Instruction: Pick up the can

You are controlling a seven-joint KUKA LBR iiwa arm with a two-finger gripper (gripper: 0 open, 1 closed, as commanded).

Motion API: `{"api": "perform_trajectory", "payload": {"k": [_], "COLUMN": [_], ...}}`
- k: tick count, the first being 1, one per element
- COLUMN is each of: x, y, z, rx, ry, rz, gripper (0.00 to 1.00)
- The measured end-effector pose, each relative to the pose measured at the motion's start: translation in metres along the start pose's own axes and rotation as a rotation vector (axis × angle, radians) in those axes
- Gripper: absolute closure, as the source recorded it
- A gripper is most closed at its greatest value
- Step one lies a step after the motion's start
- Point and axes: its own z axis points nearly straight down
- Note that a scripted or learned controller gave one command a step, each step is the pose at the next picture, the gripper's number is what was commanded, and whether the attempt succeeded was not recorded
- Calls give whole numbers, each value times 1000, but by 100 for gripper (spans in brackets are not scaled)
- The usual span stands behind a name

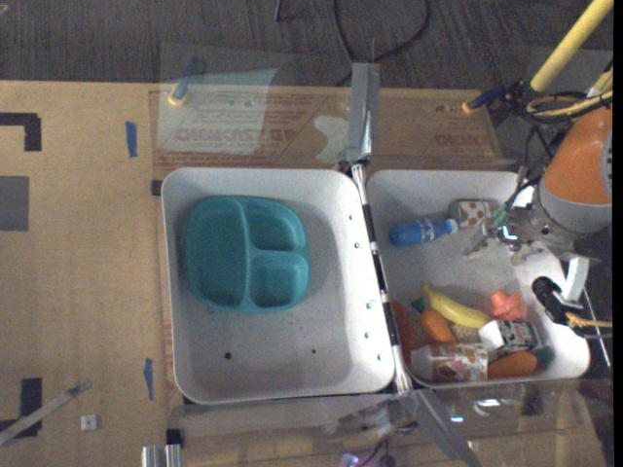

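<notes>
Camera view: jaws (498, 233) over right bin (574, 363), spread unclear; can (472, 212) just beside. Advice: centre over can, descend straight, avoid blue bottle (421, 231).

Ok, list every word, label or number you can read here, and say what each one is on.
None can be read for certain.
Clear sheet behind the bins: a faint reddish printed line, too blurred to read.
Small carton in the right bin: patterned print, too small.
Bottle lying at the front: label blurred.
</notes>
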Motion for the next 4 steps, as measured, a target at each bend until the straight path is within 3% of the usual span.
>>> {"api": "perform_trajectory", "payload": {"k": [1, 2, 4], "x": [4, 7, 4], "y": [52, 64, 66], "z": [0, 1, 1], "rx": [49, 85, 91], "ry": [8, -1, 7], "rz": [183, 211, 209], "gripper": [0, 0, 0]}}
